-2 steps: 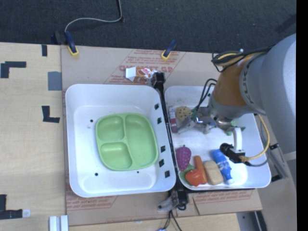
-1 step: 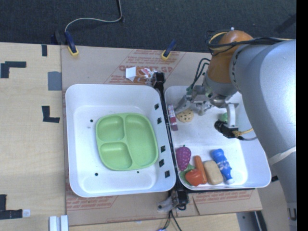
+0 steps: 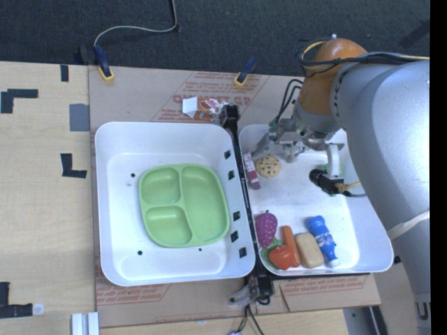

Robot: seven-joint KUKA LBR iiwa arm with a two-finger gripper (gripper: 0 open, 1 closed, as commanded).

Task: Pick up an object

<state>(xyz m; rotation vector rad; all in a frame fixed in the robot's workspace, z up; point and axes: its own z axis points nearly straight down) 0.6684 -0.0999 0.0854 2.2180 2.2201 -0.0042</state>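
Observation:
My gripper point(image 3: 277, 147) hangs low over the back left part of the right bin point(image 3: 300, 202), just above and to the right of a round cookie point(image 3: 267, 165). A small maroon packet point(image 3: 250, 172) lies beside the cookie against the bin's left wall. Along the front of this bin sit purple grapes point(image 3: 265, 227), an orange carrot point(image 3: 289, 240), a red pepper point(image 3: 281, 257), a tan bread piece point(image 3: 309, 250) and a blue bottle point(image 3: 323, 237). I see nothing held by the gripper.
The left bin point(image 3: 119, 152) holds a green divided plate point(image 3: 184, 204). The grey arm point(image 3: 384, 138) covers the right bin's right side. A black divider rail point(image 3: 236, 166) runs between the bins. Scraps point(image 3: 199, 106) lie on the cardboard behind.

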